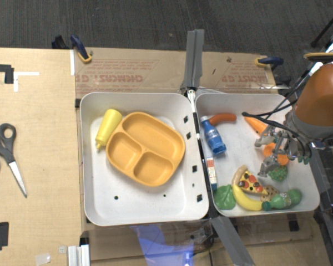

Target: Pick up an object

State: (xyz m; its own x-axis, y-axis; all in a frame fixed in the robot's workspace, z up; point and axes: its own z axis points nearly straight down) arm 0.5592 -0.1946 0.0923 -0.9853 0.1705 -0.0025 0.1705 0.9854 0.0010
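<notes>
Mirrored red lettering is showing on the cardboard sheet covering the worktop, too reversed to read. The gripper is hovering in the right bin over a broccoli floret; whether its jaws are clenched I cannot tell.

Tray in left bin, bottle in right bin

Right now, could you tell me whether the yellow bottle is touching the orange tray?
Touching: the camera view shows the bottle lying against the tray's upper-left rim with no gap.
</notes>
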